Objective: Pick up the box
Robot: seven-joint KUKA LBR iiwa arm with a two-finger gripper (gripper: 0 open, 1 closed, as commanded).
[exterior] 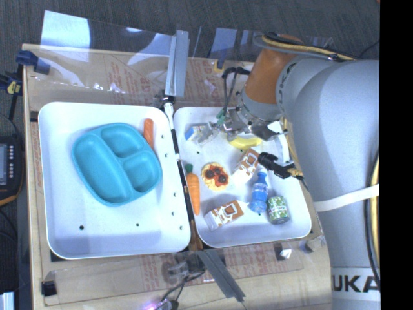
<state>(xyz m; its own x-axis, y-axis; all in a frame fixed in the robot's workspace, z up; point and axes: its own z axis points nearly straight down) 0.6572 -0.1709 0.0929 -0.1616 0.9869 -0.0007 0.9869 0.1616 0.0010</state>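
A small brown-and-white carton box [226,213] lies tilted near the front wall of the right bin [297,231], close to the divider between the two bins. A second box [248,163] of the same printed look lies further back toward the middle of that bin, angled beside a yellow banana [245,143]. Between the two boxes sits a round slice of toy pizza [215,175] with dark spots on an orange face. A clear plastic bottle with a blue label [259,191] lies just right of the front box, and a green can [278,209] stands beside the bottle near the bin's right wall. An orange carrot [193,191] rests along the bin's left wall.

The grey arm [329,128] reaches in from the right, its orange band [268,76] bent over the back of the right bin, with the jaws [218,126] low above the bin's rear, well apart from the front box. Whether the jaws are spread or pressed together cannot be told.

In the left bin [64,231], a smooth blue plastic tray with three compartments [116,162] lies at a slant, and a second carrot [149,132] rests against its upper right edge. Both white bins sit on a pale desk [97,76].
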